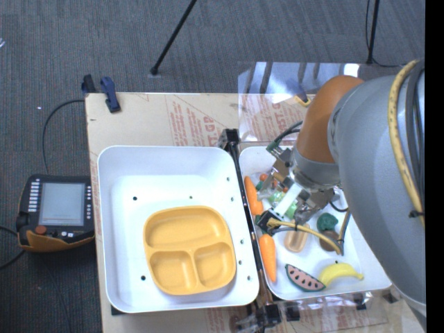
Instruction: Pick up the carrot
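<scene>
step: approach | claw point(267, 220) low beside long orange carrot point(268, 257) at right bin's left wall | grip: cannot tell | next: close on carrot

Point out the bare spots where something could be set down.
Free: the left white bin's floor above the yellow three-compartment plate, and the plate itself. Crowded: the right white bin, with orange carrots, watermelon slice, banana.

The arm point(374, 158) hides the right bin's point(378, 272) upper part.
</scene>
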